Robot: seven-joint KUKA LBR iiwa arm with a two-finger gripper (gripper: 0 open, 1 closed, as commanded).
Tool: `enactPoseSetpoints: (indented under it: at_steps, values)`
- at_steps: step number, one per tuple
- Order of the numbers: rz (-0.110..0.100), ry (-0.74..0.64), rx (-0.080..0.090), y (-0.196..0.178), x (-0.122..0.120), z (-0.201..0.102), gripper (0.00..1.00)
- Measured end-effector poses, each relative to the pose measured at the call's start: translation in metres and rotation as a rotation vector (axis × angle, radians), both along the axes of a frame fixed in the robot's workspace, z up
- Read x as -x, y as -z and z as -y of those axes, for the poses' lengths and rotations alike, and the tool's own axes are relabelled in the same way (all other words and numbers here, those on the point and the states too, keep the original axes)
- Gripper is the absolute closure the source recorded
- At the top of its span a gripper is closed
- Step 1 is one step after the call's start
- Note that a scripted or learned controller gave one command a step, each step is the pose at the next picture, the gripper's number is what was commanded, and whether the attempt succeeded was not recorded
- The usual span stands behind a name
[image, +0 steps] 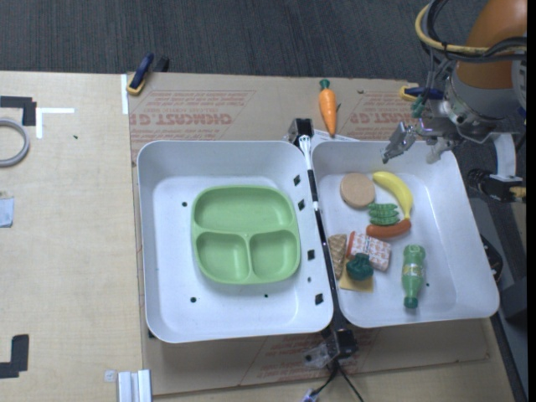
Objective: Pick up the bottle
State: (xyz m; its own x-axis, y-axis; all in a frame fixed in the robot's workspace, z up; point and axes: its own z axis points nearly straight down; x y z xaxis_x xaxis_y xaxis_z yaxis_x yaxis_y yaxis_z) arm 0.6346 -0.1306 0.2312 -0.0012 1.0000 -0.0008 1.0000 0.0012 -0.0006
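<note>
Position: the single camera sat fixed above the bench [67, 249].
Direction: it looked down at a slant, the dark floor [209, 15] lying along the upper edge.
Coverage: both the left bin [159, 308] and the right bin [465, 275] fell wholly within the view.
Nearness: moderately far.
Arm side: the arm [498, 32] entered from the right.

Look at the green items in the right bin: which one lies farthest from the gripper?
The green bottle, lying near the right bin's front edge. The leafy green piece sits closer to the gripper.
</note>
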Motion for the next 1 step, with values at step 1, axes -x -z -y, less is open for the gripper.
enactPoseSetpoints:
  at_steps: [1]
  values:
    - [0.0, -0.002, 0.001, -0.0096, -0.0004, 0.0003, 1.0]
